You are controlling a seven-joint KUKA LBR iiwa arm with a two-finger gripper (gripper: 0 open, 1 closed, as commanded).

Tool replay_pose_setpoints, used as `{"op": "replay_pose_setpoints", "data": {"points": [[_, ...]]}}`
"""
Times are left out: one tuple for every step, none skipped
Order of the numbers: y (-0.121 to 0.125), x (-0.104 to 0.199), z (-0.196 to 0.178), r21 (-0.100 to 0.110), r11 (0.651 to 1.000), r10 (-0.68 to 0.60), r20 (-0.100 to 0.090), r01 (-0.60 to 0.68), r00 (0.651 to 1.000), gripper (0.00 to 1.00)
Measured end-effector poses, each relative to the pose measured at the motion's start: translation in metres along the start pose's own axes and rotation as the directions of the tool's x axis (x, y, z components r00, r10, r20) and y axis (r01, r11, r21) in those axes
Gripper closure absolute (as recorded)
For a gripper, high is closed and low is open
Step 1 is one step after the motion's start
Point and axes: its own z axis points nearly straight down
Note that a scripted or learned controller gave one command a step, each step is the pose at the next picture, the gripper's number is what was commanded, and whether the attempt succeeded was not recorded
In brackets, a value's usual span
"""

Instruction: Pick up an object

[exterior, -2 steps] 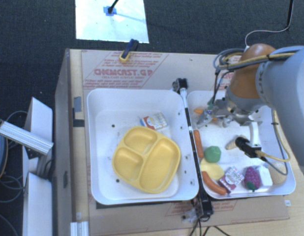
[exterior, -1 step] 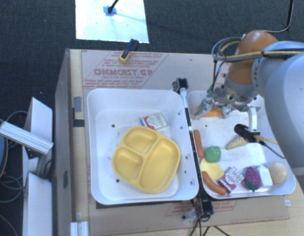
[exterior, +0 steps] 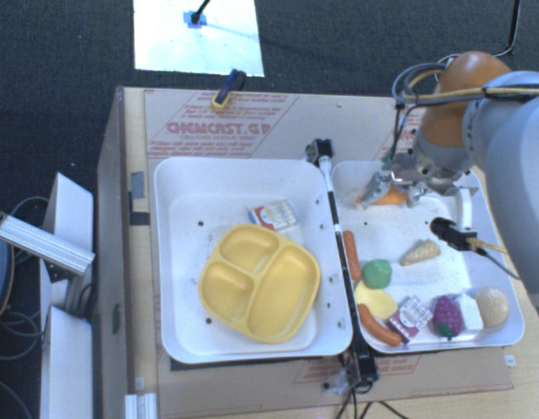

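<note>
camera view: the gripper is low in the right bin near its far wall, its fingers apart around an orange carrot-like piece lying on the bin floor. the left bin holds a yellow divided plate and a small carton.

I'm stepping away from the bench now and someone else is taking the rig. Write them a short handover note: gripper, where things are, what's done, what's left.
Gripper: low at the far end of the right bin, right over an orange carrot-like piece; finger state unclear, so no confirmed grasp.
Right bin also holds a cone-shaped item, green piece, yellow piece, two sausages, small packet, purple grapes and a round bun.
Left bin: yellow divided tray and a small carton.
Done: approach only. Left: secure and lift one object.
</note>
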Motion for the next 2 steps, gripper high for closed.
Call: {"op": "replay_pose_setpoints", "data": {"points": [[-0.001, -0.017, 0.012, 0.006, 1.000, 0.001, -0.002, -0.001, 1.000, 0.00], [0.000, -0.041, 0.012, 0.002, 1.000, 0.000, -0.001, 0.000, 1.000, 0.00]]}}
